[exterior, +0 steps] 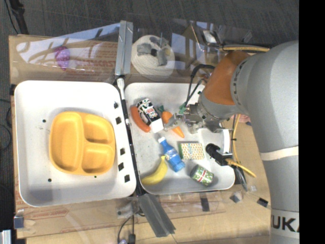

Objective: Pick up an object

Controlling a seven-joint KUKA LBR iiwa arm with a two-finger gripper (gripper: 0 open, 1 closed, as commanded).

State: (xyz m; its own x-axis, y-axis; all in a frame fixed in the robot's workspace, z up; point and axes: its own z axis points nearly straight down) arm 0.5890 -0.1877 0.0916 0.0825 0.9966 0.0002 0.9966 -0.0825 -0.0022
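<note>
One banana [156, 173]; one bottle [171, 156]

1. there is a single view, set above the bench [30, 55] and looking down on it at a slant.
2. it stands far enough off to take in both white bins whole, the left bin [30, 187] and the right bin [152, 187] side by side across the middle.
3. dark floor fills the top of the frame.
4. the arm [269, 95] reaches in from the right, large and near the lens.
</note>
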